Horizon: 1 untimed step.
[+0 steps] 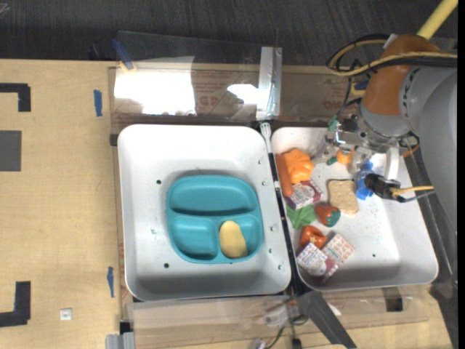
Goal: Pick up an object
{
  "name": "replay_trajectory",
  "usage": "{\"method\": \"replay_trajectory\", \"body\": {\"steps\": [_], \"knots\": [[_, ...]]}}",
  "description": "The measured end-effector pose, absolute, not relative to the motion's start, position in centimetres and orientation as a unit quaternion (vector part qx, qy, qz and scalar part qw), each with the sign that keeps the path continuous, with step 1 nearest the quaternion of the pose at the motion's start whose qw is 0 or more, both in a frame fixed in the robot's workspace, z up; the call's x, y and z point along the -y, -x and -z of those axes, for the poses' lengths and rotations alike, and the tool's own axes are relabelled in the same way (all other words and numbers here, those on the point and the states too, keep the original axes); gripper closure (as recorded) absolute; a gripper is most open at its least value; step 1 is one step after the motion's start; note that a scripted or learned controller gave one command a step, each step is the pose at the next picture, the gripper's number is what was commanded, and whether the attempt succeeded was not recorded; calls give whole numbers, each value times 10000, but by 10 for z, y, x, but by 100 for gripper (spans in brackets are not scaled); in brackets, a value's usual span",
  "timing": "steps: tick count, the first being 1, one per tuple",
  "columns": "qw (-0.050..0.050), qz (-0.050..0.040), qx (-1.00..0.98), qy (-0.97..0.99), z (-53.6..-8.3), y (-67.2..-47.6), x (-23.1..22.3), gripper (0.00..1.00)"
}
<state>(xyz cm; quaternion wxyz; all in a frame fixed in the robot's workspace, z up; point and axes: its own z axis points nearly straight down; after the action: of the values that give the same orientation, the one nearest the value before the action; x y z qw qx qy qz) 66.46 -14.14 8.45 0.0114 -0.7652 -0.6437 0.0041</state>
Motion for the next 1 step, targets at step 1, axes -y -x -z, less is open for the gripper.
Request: {"method": "replay_trajectory", "body": {"steps": [1], "knots": [[5, 8, 5583, 8296, -86, -643, 134, 0]]}}
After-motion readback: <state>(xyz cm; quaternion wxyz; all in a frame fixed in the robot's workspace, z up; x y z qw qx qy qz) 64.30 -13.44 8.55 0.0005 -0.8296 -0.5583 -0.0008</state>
